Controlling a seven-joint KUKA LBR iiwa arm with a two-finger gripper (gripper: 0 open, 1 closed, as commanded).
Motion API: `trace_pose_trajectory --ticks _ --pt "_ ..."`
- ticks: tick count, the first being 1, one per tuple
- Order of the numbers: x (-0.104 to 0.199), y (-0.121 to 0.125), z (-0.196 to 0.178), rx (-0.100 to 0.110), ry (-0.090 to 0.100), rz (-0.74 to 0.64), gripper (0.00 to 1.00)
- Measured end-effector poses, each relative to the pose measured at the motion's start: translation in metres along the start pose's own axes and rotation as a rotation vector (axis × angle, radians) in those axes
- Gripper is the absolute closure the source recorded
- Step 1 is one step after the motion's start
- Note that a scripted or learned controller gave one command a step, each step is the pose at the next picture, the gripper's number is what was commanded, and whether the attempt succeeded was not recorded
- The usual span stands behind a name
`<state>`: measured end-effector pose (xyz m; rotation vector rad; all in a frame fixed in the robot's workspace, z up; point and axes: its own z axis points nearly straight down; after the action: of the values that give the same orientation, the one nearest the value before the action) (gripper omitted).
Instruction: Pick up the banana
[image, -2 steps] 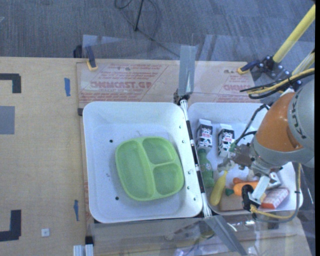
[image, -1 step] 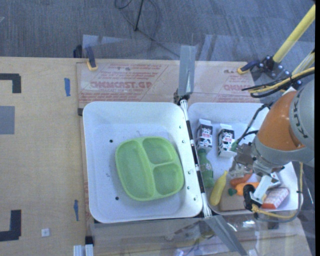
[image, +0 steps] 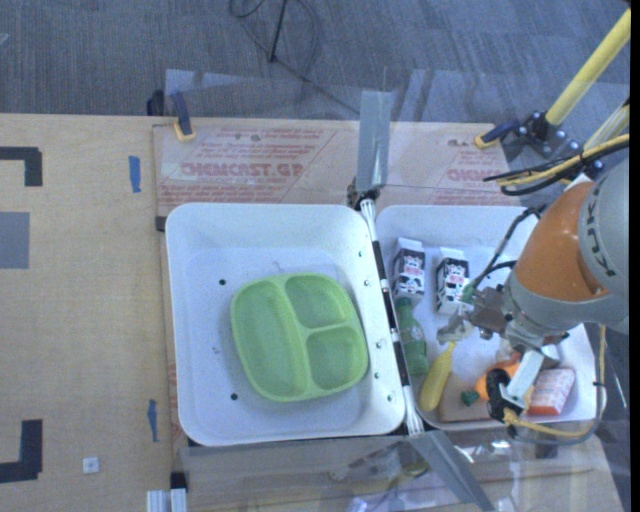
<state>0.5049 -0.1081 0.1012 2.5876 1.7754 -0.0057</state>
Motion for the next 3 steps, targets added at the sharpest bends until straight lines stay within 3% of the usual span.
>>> trace_pose_trajectory --ticks 1,2,3 --pt "0.0036 -0.0248 0.0128 -0.013 0.006 0.196 0.0" --pt "-0.0003 -0.0265 0.0065 -0.006 0.0 0.204 1.0" --pt "0.0027 -0.0242 0.0124 -0.006 0.011 0.592 1.0"
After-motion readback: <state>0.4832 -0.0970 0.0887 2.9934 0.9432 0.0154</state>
